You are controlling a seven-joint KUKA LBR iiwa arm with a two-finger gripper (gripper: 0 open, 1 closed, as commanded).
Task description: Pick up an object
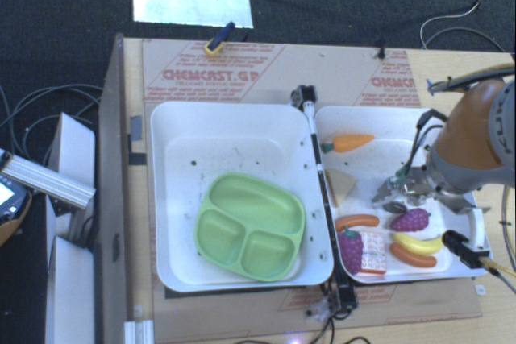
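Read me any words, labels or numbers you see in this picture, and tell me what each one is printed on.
"CHEMCAST GP": red print, repeated, on the brown protective sheet under the two white bins; clearest behind the left bin, partly cut off behind the right bin.
Smaller red lines around that print: too blurred to read.
Small red-and-white packet in the right bin: markings too small to read.

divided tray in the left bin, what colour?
Light green. The divided tray lies in the left bin, plain in the camera view.
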